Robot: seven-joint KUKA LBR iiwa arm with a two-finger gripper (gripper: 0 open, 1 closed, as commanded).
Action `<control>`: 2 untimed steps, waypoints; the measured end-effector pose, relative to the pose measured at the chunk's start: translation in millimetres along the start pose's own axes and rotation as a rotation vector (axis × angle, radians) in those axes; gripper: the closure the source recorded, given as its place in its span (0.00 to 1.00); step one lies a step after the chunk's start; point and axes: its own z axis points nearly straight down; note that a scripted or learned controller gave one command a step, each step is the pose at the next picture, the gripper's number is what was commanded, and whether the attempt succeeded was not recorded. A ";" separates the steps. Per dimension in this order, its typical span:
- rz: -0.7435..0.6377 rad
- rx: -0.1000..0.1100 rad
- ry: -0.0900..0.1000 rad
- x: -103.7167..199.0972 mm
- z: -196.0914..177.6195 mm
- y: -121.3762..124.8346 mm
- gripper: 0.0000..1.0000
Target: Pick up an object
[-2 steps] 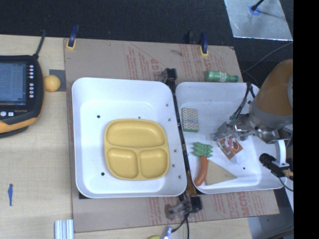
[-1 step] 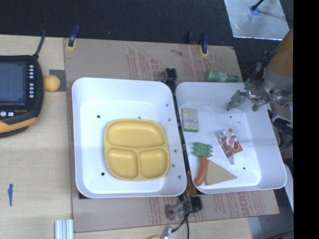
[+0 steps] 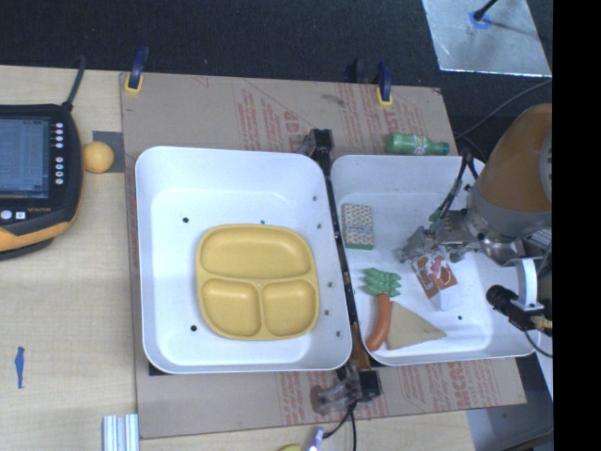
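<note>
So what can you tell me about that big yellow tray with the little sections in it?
The yellow divided tray looks like smooth, matte plastic with rounded corners. It has three compartments: one wide one across the top and two smaller ones below, side by side. It lies flat, right side up, roughly in the middle of the left white bin, resting on the bin's floor. All three compartments look bare, and nothing else touches it.

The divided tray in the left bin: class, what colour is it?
Pale yellow. The divided tray shows plainly in the camera view, lying in the left bin.
</note>
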 end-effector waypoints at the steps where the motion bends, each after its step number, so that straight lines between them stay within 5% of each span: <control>1: 0.001 -0.001 0.000 -33.9 16.7 -10.5 0.00; 2: -0.002 0.001 -0.001 -34.6 6.3 -10.4 1.00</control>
